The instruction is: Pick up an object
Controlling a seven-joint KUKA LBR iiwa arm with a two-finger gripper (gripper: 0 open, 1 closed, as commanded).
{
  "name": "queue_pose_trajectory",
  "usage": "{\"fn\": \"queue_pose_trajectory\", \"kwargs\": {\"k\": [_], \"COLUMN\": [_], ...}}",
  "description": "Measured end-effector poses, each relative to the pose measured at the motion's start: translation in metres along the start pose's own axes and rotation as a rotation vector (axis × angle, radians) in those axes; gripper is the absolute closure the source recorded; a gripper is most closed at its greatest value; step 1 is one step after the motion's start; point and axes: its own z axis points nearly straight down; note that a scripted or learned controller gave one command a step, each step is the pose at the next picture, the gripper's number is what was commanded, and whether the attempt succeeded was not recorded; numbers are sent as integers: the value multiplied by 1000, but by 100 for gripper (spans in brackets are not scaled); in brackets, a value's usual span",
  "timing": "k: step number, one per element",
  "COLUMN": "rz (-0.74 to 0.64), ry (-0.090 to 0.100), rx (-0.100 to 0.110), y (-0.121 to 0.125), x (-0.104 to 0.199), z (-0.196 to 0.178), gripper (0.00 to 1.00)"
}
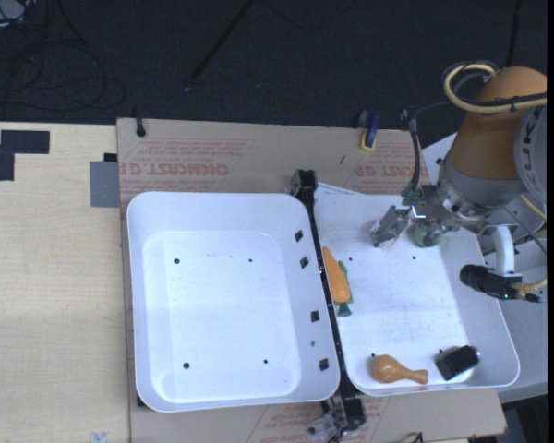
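Note:
In the right bin [499, 340], an orange carrot-shaped toy [335, 280] with a bit of green lies against the left wall. A tan pear-shaped toy [395, 369] and a small black object [457, 362] rest near the front wall. My gripper [386, 226] hovers over the back part of this bin, pointing left, right of and behind the carrot toy. It looks open, with nothing between its fingers. The grey arm with its orange band [499, 118] comes in from the right.
The left bin [138, 247] sits beside the right one, and a black divider rail [319, 275] runs between them. Cardboard [222, 155] lies under both bins. A blue clip [369, 132] stands at the cardboard's back edge.

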Motion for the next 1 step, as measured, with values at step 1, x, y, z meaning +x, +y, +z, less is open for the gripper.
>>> {"fn": "queue_pose_trajectory", "kwargs": {"k": [1], "rz": [0], "ry": [0], "rx": [8], "y": [43], "x": [4], "z": [116], "gripper": [0]}}
